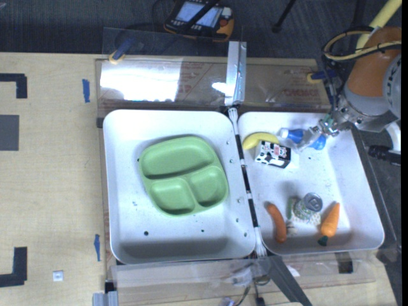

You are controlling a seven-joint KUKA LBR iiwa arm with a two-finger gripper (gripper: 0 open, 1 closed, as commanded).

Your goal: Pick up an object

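Observation:
The right bin (363, 190) holds several small objects. A yellow banana (258, 139) lies at its far left, touching a black-and-white patterned box (274, 154). A clear and blue bottle-like item (301, 136) lies just right of them. Near the front sit an orange-red sausage shape (276, 221), a metal can (312, 203) on a pale green speckled lump (304, 214), and an orange carrot (329, 220). My gripper (327, 127) hangs low over the bin's far right corner, right beside the blue item's end. Whether it touches that item I cannot make out.
The left bin (121, 171) carries a green divided plate (183, 174). A metal divider (236, 75) and clear panels stand behind the bins. A handheld controller (196, 16) lies beyond them. Cables run by the arm (373, 69) at the upper right.

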